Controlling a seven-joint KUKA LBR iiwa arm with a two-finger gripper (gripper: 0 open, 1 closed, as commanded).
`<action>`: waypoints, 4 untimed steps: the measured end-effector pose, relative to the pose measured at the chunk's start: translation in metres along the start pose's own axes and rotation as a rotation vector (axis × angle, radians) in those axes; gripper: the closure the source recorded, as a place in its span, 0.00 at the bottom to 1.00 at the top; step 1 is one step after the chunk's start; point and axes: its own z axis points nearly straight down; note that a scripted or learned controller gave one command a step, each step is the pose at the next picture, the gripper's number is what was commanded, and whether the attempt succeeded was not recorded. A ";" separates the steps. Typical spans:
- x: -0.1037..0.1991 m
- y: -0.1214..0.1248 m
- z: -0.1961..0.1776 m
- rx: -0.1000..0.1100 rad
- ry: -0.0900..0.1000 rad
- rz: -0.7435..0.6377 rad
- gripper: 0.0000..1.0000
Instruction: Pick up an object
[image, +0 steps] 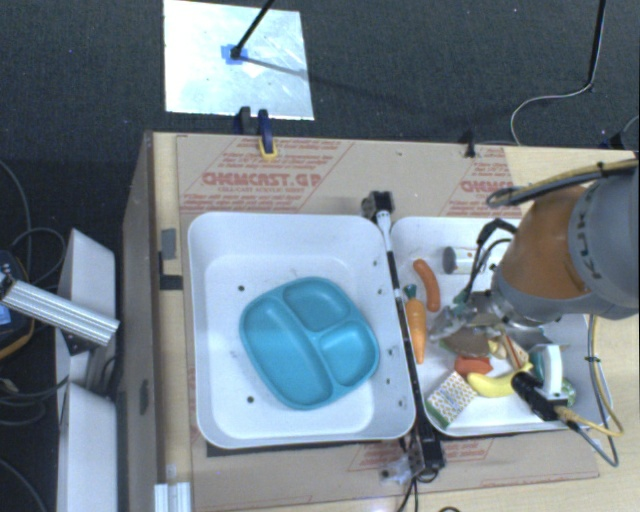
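The right bin (470, 232) holds several small items. An orange-red sausage (428, 284) lies near its left wall, with an orange carrot (416, 331) just below it. A yellow banana (489, 384) and a green-and-white patterned packet (451, 398) lie by the front wall. A reddish-brown piece (471, 365) sits just above the banana. My gripper (462, 327) hangs low over the middle of this bin, right of the carrot and directly above the reddish-brown piece. The wrist hides whatever is under it.
A blue divided plate (308, 341) lies in the left bin (220, 300). A small grey cylinder (449, 259) stands at the back of the right bin. The ridge between the bins (398, 300) runs just left of the carrot.
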 end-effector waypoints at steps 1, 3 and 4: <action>0.004 -0.042 0.000 -0.003 0.000 0.000 0.00; -0.012 0.111 0.005 0.039 0.005 0.006 0.00; -0.024 0.135 0.002 0.016 0.003 0.002 0.00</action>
